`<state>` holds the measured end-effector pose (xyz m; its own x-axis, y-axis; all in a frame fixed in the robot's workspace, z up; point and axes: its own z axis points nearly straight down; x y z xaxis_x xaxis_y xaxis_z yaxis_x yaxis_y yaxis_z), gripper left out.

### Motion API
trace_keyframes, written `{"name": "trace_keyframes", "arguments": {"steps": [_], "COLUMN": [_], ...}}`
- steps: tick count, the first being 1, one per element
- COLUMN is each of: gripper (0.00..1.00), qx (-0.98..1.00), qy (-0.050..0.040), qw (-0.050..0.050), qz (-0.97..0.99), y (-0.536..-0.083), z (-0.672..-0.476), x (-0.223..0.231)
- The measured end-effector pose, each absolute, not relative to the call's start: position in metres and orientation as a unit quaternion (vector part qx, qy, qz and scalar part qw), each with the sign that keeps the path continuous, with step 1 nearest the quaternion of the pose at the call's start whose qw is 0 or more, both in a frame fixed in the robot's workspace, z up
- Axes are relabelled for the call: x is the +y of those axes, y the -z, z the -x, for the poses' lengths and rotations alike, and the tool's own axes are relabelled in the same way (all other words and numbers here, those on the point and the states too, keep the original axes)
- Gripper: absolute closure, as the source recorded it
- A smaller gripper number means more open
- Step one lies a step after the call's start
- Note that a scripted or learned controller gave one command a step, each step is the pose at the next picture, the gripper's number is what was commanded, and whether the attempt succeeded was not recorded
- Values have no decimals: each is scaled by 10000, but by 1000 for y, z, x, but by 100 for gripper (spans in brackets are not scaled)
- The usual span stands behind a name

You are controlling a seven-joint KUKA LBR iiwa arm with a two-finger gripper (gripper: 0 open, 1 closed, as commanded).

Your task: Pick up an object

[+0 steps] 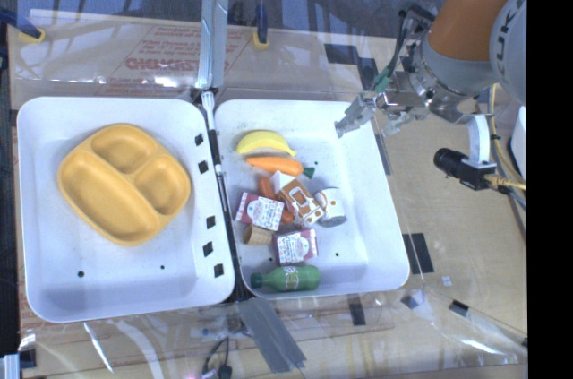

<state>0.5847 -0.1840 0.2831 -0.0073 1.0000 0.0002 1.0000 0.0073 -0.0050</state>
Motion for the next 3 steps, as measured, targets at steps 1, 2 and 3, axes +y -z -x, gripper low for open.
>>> {"name": "trace_keyframes", "arguments": {"steps": [1, 2, 3], "gripper": [0, 0, 0], "qx": [-7659, -7286, -7733], "qy": [-7, -5, -15], "qw": [-1, 0, 14], "qz": [6430, 6849, 6340], "y": [-352, -402, -282], "z": [-597, -601, -657], "x": [-202, -157, -94]}}
